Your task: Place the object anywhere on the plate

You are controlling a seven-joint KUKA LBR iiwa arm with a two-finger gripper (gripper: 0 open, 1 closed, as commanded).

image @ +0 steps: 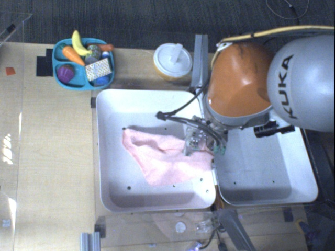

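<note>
Pink cloth (162,158) in left bin (110,140); gripper (194,143) seemingly touching it.

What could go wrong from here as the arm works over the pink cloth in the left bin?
1. The cloth is limp and spread flat, so the tool may pinch only a fold and let it slip.
2. The tool sits by the wall between the left bin and the right bin; a dragged cloth could snag there.
3. The blue plate already holds toy food, so the cloth might knock pieces off.
</note>
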